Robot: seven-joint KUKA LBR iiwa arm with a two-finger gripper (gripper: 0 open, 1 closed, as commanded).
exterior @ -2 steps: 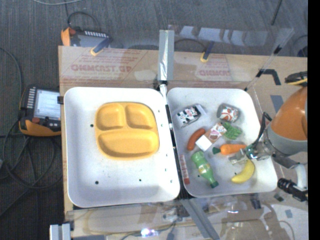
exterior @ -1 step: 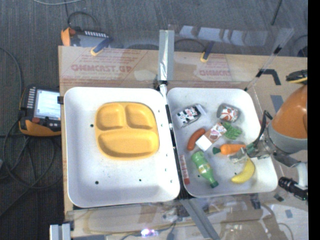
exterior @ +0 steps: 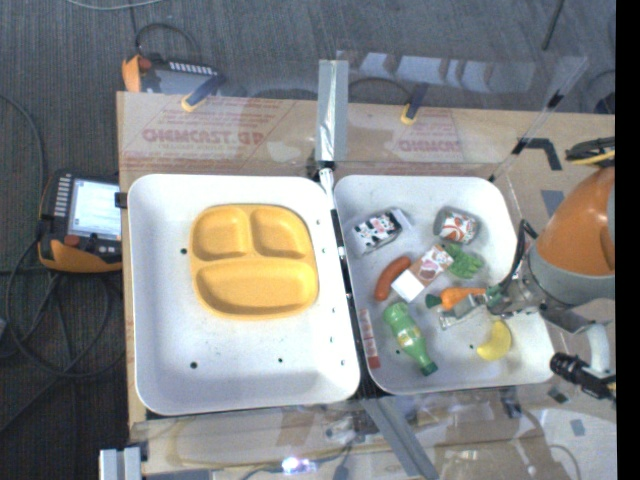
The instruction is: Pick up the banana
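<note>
Table [exterior: 150, 128]: you have two white bins on brown board.
Banana [exterior: 495, 341]: lies near right bin's [exterior: 420, 190] front right corner, beside the claw [exterior: 495, 303].
Claw: jaw state, you cannot tell.
Handling: likely light, smooth plastic toy; grip its curved middle.

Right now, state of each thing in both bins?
banana: lying in right bin, near its front right corner, not gripped
green bottle: lying on its side
sausage: lying flat
carrot: lying flat
yellow tray: upright in left bin
end effector: above the banana
</note>
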